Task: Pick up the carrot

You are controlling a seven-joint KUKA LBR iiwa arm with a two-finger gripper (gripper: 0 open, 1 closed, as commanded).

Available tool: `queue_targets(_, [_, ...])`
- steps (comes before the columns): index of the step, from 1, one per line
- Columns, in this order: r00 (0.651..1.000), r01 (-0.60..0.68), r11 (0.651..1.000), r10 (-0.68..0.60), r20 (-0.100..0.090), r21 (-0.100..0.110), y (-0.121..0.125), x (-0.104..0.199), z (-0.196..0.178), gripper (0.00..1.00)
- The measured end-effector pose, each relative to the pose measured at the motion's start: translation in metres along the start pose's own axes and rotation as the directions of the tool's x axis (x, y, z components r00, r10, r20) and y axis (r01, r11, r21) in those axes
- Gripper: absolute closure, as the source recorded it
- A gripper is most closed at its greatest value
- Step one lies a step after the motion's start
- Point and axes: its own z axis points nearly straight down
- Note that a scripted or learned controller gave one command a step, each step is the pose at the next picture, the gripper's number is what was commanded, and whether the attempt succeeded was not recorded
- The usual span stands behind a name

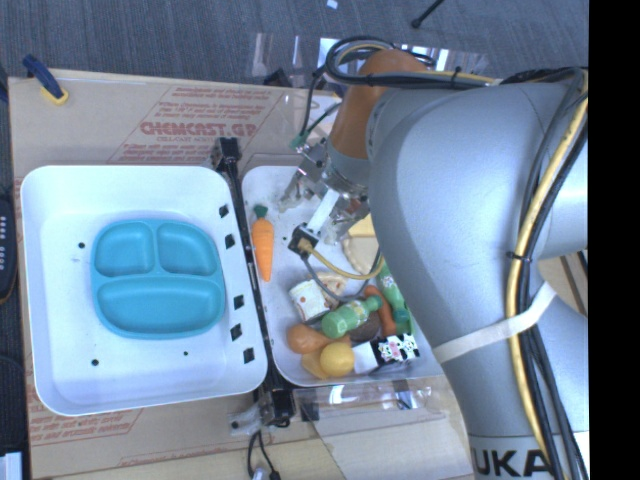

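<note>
The carrot, orange with a small green top, lies lengthwise along the left wall of the right bin, tip toward the front. My gripper hangs over the back of that same bin. It is to the right of the carrot's green end and a little behind it, and apart from it. Nothing shows in its grasp. The big grey arm covers the right side of the bin.
A toy pile fills the bin's front: a white cup, a green bottle, an orange fruit, a yellow lemon and a black-and-white carton. The left bin holds a blue divided plate.
</note>
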Motion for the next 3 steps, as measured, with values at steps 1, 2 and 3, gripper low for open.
queue_targets(1, [0.987,-0.161,0.987,0.161,0.003,0.004,-0.004,-0.002,0.001,0.0])
queue_targets(2, [0.949,-0.317,0.949,0.317,-0.002,0.002,-0.033,0.024,-0.103,0.0])
queue_targets(3, [0.921,-0.391,0.921,0.391,0.009,0.008,-0.042,0.026,-0.099,0.0])
